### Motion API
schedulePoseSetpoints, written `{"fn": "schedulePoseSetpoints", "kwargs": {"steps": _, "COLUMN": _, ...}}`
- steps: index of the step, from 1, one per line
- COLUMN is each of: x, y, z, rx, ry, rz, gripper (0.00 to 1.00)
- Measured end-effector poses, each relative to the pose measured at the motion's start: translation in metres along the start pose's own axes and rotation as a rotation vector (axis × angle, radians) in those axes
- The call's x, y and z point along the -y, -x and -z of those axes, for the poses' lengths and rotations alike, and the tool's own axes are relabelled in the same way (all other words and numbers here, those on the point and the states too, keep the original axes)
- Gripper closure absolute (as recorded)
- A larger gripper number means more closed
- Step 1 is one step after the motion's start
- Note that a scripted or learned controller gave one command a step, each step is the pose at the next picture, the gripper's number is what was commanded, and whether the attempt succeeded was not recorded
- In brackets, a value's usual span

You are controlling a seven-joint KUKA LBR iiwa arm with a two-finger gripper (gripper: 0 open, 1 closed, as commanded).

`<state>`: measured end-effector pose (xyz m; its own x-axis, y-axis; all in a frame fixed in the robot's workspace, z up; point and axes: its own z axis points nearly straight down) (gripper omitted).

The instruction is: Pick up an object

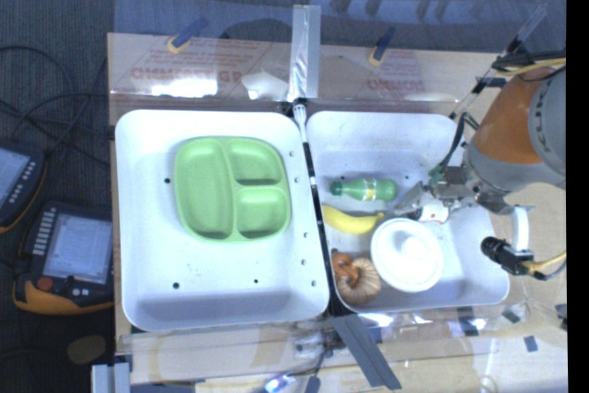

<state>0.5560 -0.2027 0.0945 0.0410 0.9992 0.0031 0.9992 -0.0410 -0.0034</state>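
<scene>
Two shallow white bins are seen from above, side by side on a wooden surface (552,225). The left bin (138,225) is occupied by a green divided plate (232,187) with three compartments, placed a little above the bin's middle. In the right bin (386,129), a small green bottle (364,190) is laid on its side near the dividing wall, with a yellow banana (351,220) just below it. A brown pastry-like item (356,278) is found in the lower left corner of this bin, touching a round white bowl (407,253) to its right. The hand (434,202) is positioned just above and right of the bowl, low inside the bin; whether it is released or clenched cannot be told. The grey arm (525,129) with its orange band is seen entering from the right.
</scene>
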Motion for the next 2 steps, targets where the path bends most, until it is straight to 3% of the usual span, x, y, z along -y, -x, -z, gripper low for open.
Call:
{"fn": "schedulePoseSetpoints", "kwargs": {"steps": 1, "x": 0.000, "y": -0.001, "z": 0.005, "rx": -0.002, "ry": -0.006, "rz": 0.002, "gripper": 1.00}}
{"fn": "schedulePoseSetpoints", "kwargs": {"steps": 2, "x": -0.009, "y": -0.062, "z": 0.096, "rx": 0.003, "ry": -0.003, "rz": 0.065, "gripper": 1.00}}
